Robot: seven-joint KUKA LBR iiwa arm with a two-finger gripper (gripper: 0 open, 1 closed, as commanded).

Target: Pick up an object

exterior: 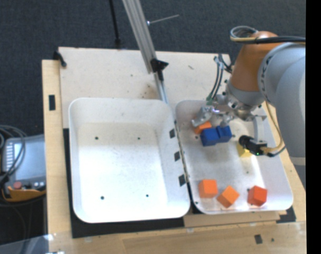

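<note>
My gripper (pixel 205 118) hangs low over the far left part of the right bin (pixel 224 165), at the end of the grey arm with its orange band (pixel 250 62). Just below the gripper lies a small orange piece (pixel 204 126), touching or nearly touching a blue block (pixel 216 136). I cannot tell if the gripper holds anything. Along the bin's near edge sit an orange cube (pixel 208 188), a second orange cube (pixel 229 196) and a red-orange cube (pixel 257 195). A small yellow object (pixel 246 152) lies partly behind a black cable fitting.
The left bin (pixel 78 142) stands beside the right one, separated by a shared rim with black clips (pixel 179 155). A slanted aluminium post (pixel 144 36) rises behind the bins. A control pendant (pixel 20 165) and cables lie off the bench to the left.
</note>
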